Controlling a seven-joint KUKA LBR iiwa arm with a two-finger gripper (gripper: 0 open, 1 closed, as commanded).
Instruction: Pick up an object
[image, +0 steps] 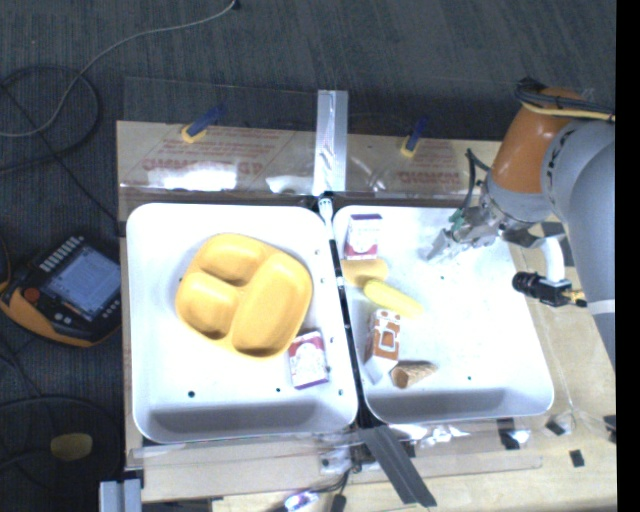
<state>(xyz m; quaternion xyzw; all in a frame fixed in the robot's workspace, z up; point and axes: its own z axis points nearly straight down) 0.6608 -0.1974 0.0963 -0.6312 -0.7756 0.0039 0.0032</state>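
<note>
The gripper (447, 244) is hovering over the right bin (500, 340) with nothing between its fingers, though their spread cannot be made out. Below-left of it, well apart, the banana (391, 298) is lying with its long axis running upper-left to lower-right. Labels on the cartons are unreadable.

We saw both bins, the left bin (150, 330) and the right bin (500, 330), as smooth white plastic with a soft sheen. The big yellow tray (243, 293) looked like glossy moulded plastic, as did the banana (391, 297). The small cartons, one (308, 359) in the left bin and one (363, 236) in the right, read as printed card, fairly matt. The cone (412, 374) looked rough and matt. The bench (140, 160) showed pale bare wood under a clear shiny sheet, the floor (60, 400) dark, rough carpet. The arm (590, 190) had matt grey casing and a smooth orange band.
</note>
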